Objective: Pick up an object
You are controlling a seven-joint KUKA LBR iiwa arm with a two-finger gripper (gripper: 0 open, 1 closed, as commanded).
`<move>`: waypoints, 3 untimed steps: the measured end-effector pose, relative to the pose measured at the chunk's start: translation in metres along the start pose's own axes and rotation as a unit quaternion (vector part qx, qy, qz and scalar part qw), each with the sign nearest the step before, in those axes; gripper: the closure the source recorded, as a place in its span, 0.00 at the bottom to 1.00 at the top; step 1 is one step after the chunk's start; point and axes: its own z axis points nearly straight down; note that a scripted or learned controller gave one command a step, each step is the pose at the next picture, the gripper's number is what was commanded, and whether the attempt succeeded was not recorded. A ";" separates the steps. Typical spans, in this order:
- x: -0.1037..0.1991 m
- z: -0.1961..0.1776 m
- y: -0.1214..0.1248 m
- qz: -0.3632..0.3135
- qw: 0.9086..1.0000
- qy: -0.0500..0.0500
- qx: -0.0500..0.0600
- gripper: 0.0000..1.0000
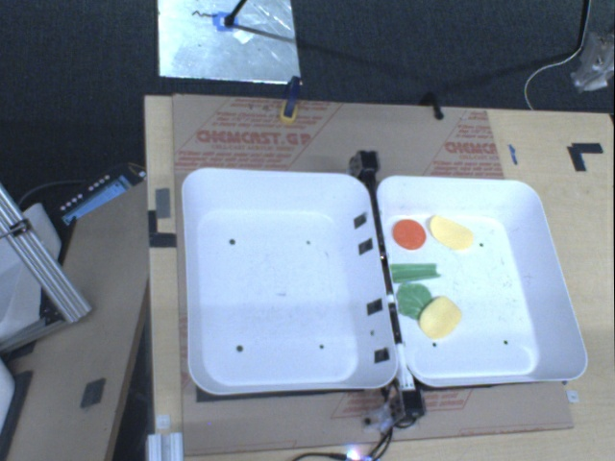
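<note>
The right bin (538, 257) holds several small objects near its left side. A round orange-red piece (409, 234) lies beside a pale yellow oval (451, 232). Below them a flat green strip (415, 272) lies crosswise. A darker green piece (413, 299) touches a yellow lump (440, 317) at the lower left of that bin.
The left bin (279, 277) sits against the right one, joined by black clips (366, 248) along the shared edge. Both rest on a cardboard sheet (259, 133) on the bench. A shiny metal plate (227, 25) lies at the back. An aluminium frame (38, 267) stands at the left.
</note>
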 end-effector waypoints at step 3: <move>-0.026 -0.049 0.000 -0.001 1.000 0.000 0.000 1.00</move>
